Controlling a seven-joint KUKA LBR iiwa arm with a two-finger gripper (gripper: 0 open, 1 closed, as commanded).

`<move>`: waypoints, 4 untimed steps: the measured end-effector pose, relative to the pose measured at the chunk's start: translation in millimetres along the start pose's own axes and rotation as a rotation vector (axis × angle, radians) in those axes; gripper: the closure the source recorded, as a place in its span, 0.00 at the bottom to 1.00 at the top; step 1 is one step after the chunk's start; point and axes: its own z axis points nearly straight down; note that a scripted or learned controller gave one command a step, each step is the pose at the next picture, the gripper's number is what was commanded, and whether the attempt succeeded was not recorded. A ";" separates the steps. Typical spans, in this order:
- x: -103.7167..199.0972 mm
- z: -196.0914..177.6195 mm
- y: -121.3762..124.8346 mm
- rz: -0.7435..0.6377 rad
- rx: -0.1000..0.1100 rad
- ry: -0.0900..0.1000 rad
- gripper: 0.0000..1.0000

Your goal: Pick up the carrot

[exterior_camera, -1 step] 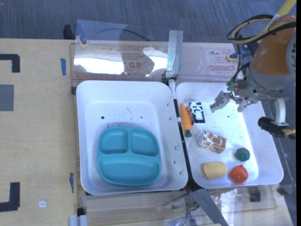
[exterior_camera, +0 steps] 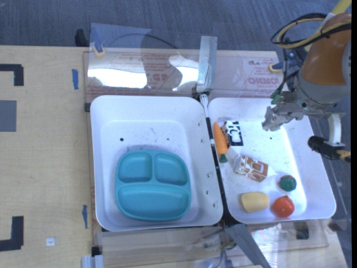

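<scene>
Carrot point(exterior_camera: 221, 139) is seen untouched along the right bin's point(exterior_camera: 318, 172) left wall, centre-right of frame; gripper point(exterior_camera: 271, 121) is poised upper right, well apart, claw state not discernible; the pick is judged not yet begun.

Carrot point(exterior_camera: 220, 140): small, orange, green tip at lower end. Lies flat, lengthwise top-to-bottom, slightly tilted. Right of frame centre, against left wall of right-hand bin point(exterior_camera: 321, 205).
</scene>
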 end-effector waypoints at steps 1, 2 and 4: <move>54.9 -62.8 34.6 0.021 -0.005 0.000 1.00; 18.6 99.7 40.2 0.248 0.014 -0.001 1.00; 149.7 -51.1 68.6 0.643 -0.002 0.001 1.00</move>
